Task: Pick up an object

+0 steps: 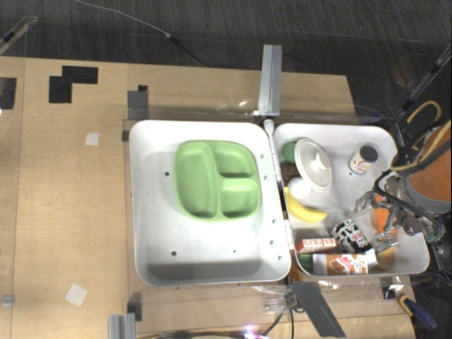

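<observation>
Bottle (344, 263) lying along the right bin's (332, 134) front edge nearest me, green divided tray (215, 179) in the left bin (148, 189), then banana (304, 211) beside a white cup (312, 162), black-and-white object (349, 234), gripper (381, 221) low at far right, fingers' state I cannot tell.

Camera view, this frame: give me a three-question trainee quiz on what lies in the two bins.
1. True or false: the green tray lies in the left bin.
2. Which touches the banana on its upper side? A) white cup B) bottle C) small round jar
3. Fill in: the tool is over the ___ bin.

Key: 1 true. 2 A, the white cup lies right above the banana in the right bin. 3 right.
</observation>
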`<state>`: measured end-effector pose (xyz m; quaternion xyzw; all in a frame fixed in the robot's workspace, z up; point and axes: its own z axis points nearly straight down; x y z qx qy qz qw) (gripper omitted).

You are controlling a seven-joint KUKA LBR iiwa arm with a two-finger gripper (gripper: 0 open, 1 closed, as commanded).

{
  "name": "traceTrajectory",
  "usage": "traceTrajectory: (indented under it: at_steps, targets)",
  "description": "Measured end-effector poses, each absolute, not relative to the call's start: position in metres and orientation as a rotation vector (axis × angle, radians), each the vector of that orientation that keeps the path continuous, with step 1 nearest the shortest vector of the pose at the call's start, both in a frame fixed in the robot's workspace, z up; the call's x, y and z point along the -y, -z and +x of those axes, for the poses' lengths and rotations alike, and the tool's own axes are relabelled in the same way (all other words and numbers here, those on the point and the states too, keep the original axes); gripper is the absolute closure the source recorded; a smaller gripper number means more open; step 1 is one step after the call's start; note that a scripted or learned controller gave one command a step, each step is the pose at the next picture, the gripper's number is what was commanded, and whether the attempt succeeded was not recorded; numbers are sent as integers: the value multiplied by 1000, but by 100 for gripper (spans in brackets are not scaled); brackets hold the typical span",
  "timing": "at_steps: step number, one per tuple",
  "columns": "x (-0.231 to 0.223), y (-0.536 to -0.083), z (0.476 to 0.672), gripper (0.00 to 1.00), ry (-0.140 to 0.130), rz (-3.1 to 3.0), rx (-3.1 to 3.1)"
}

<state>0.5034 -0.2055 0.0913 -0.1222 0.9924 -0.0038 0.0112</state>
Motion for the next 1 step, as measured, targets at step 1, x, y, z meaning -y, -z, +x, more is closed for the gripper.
traceTrajectory:
  at_steps: [1]
  targets:
    - [205, -91, 503, 0, 12, -379, -3096]
